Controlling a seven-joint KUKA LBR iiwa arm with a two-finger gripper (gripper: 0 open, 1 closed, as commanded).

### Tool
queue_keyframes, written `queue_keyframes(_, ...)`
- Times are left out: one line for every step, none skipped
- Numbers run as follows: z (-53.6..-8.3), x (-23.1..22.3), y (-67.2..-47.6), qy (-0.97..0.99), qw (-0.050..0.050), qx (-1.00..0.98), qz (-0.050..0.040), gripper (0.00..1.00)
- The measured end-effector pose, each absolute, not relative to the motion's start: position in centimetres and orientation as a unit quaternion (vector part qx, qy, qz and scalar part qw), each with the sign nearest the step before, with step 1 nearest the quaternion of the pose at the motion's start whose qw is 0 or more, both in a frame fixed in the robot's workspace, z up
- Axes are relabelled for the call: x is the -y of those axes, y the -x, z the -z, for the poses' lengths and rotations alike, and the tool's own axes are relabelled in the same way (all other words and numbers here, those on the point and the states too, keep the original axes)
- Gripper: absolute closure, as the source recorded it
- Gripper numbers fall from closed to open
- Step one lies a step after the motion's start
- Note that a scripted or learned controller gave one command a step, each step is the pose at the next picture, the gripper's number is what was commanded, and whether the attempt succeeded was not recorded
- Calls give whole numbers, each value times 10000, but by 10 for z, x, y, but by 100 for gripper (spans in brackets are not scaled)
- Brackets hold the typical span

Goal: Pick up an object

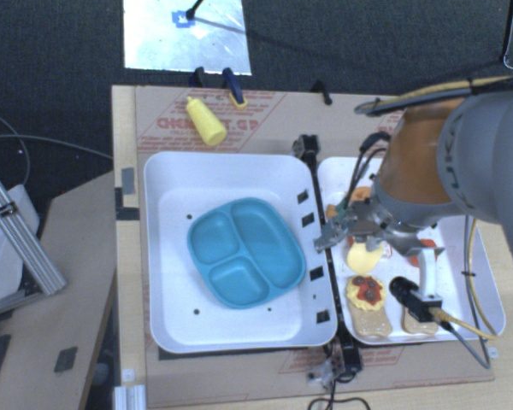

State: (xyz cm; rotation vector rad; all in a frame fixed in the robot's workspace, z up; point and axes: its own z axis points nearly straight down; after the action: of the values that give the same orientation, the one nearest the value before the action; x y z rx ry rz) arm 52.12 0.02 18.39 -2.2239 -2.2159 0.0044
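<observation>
My pincer [357, 239] hangs low over the right-hand bin [489, 295]. From this slant I cannot tell how far it is open, or whether it has hold of anything. A round yellow piece [364, 260] sits just beneath it, very close, though I can't say if they touch. Just beyond that piece, toward the camera, lies a tan piece topped with red [368, 294]. Well apart, across the divider, the other bin [167, 229] holds a blue divided plate [244, 250]. A yellow bottle [205, 120] lies on the surface [269, 114] beyond it.
</observation>
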Motion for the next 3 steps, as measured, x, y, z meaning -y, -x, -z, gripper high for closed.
queue_keyframes(-195,-3,-525,7049,-8,7093,9,100)
queue_keyframes(-386,-42,-507,7037,-56,7104,87,100)
queue_keyframes(-390,-156,-485,7013,7,7129,22,100)
